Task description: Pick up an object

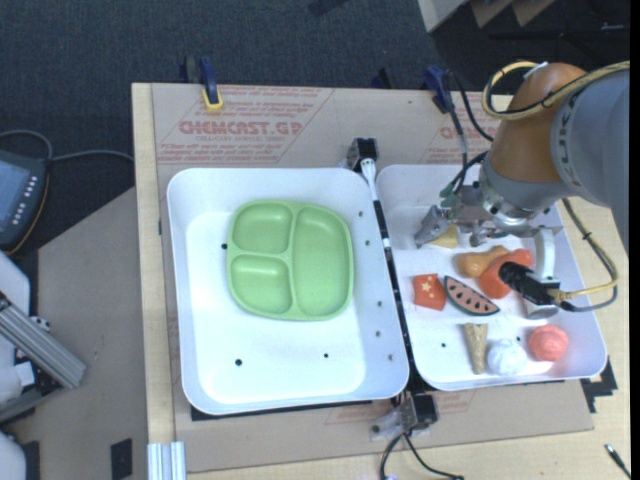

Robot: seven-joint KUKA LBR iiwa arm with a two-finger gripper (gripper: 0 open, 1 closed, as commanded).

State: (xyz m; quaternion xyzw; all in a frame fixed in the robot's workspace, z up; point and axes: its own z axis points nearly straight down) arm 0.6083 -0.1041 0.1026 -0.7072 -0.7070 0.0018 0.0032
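Bench surface (150,268) carries 2 shallow white bins side by side, on a brown board printed with red lettering; left bin (200,368) holds 1 green divided plate (291,259) with 3 compartments, lying flat toward its far half; right bin (590,353) holds the loose objects and the working end of the arm; arm (560,128), grey with an orange band, enters from the right and bends down over the far part of the right bin; gripper (460,226) sits low over the far-left area of that bin, its metal fingers pointing down and left; whether those fingers are spread or pressed together cannot be told from this view, and nothing can be seen between them; a pale yellow piece (443,235) lies just beside the fingertips, contact undetermined; an orange and red object (492,268) lies just near of the gripper, mid-bin; a red block (429,291) lies at the left side of the bin, with a watermelon slice (470,298) just right of it; an ice-cream cone (477,346) lies nearer, beside a white ball (508,358); a pink-red ball (548,343) lies at the near right; 2 blue clamps (209,80) grip the far edge of the board.
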